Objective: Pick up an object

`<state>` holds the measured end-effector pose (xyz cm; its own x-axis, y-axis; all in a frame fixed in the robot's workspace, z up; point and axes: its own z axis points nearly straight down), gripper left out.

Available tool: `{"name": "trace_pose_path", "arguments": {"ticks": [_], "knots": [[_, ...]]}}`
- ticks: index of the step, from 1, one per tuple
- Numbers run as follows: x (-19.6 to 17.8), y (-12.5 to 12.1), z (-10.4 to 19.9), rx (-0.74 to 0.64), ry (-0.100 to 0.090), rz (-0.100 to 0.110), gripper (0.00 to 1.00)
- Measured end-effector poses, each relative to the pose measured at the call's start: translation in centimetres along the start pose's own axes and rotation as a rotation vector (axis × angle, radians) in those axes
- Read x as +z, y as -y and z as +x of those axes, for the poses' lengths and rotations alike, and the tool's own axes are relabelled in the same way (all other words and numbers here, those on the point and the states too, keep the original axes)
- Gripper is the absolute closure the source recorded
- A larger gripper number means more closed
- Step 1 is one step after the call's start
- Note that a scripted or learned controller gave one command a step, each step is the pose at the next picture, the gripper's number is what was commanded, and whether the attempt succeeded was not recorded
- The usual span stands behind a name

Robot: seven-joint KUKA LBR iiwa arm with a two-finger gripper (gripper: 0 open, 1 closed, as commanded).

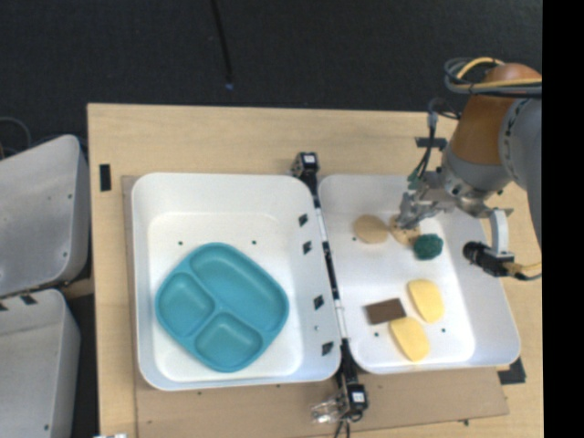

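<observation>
Bins sit side by side on the wooden bench (109, 144), seen from above at a slant. The left bin (151, 199) holds a teal divided plate (222, 307) with three compartments, lying flat toward the bin's lower left. The right bin (493, 336) carries the small objects. A tan oval piece (370, 230) lies in its upper part, with a dark green round object (426, 245) to the right of it. Lower down, a brown rectangular block (384, 311) rests near the divider between the bins, a yellow oval piece (425, 300) lies just right of it, and a second yellow piece (410, 339) sits below them, close to both. The arm (488, 140), grey with its orange band, reaches in from the right over the upper part of the right bin. The gripper (409, 219) points down at the bin floor between the tan oval piece and the dark green round object, just beside both; a small tan scrap shows at its tip. Whether its fingers are spread or closed cannot be told from this view, and nothing can be seen clamped between them.
</observation>
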<state>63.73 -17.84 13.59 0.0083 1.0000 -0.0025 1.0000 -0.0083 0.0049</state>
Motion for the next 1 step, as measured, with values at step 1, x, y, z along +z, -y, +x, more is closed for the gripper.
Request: {"name": "trace_pose_path", "arguments": {"ticks": [1], "knots": [[-4.98, -1.01, -0.54, -0.007, -0.001, -0.001, 1.00]]}}
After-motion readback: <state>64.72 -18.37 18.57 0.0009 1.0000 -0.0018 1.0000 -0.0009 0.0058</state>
